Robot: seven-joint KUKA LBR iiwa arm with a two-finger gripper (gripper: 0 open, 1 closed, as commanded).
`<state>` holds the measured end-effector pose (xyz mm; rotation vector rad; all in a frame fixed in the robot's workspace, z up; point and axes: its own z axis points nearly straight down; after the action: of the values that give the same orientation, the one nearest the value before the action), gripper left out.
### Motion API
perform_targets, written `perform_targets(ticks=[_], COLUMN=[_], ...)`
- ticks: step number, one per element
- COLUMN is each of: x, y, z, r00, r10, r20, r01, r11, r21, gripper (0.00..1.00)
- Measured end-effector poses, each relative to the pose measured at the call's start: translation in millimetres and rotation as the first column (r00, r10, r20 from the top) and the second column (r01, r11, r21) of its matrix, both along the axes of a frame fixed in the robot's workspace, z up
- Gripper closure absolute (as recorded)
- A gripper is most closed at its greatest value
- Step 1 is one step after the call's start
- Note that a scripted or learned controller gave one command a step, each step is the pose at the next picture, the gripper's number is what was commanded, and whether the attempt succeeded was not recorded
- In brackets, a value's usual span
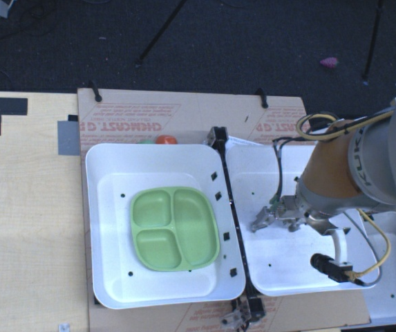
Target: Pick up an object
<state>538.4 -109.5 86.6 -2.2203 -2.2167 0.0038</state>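
A light green plate with three compartments lies flat in the left bin. My gripper hangs low over the floor of the right bin, near that bin's left wall, pointing left. Nothing shows in it. The grey arm with its orange band covers the right bin's far right part. The green plate sits well left of the gripper, across the divider.
A black divider rail runs between the two bins. A small orange-red object lies just behind the left bin's back rim. A black piece on a yellow cable hangs below the arm, over the right bin's front right.
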Motion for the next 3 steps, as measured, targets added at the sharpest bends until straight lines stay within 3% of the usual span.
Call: perform_targets(ticks=[1, 3], x=[1, 1], y=[-1, 8], z=[12, 132], r00=[1.0, 1.0], r10=[-0.006, 0.003], r20=[0.002, 0.008], r01=[0.006, -0.003], r11=[1.0, 1.0], r21=[0.0, -0.001], gripper=[1.0, 1.0])
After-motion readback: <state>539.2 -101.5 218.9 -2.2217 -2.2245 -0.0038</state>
